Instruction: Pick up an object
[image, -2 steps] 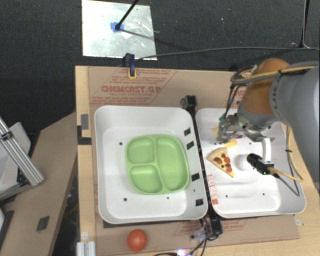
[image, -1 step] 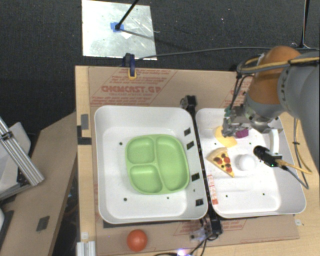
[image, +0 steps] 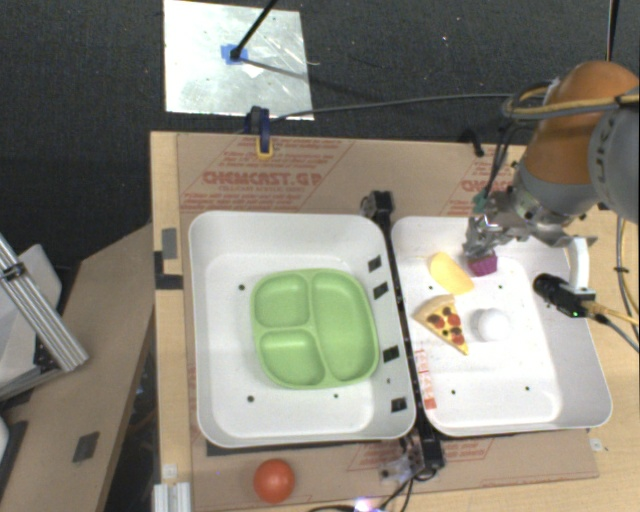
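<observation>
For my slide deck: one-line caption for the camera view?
Claw over a purple block in the right bin; green tray in the left.

— What sits in the left bin (image: 215, 245)?
— A green divided plate (image: 313, 327) with three compartments, lying flat near the middle.

— And outside the bins?
— An orange-red ball (image: 273, 480) on the table (image: 330, 165), at the near edge just in front of the left bin. At the far edge a blue and yellow clamp (image: 260, 132) grips the brown board, and beyond it lies a shiny sheet (image: 236, 62) with a bit of blue tape (image: 236, 54).
</observation>
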